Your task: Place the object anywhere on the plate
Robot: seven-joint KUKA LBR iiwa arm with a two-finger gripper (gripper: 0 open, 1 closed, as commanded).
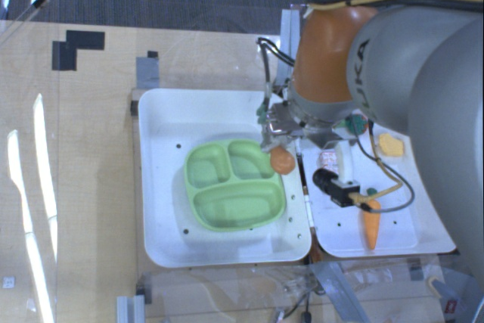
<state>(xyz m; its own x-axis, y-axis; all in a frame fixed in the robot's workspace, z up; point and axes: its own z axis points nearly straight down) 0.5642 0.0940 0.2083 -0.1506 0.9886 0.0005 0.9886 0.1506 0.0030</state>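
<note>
I cannot tell the grip of the gripper [277,138], but the orange ball [282,160] just below it overlaps the green plate [231,193] rim, probably for release.

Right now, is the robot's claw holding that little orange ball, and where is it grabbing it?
Cannot tell for sure. The orange ball sits right under the gripper, at the green plate's right edge, but the arm hides the hold.
</note>
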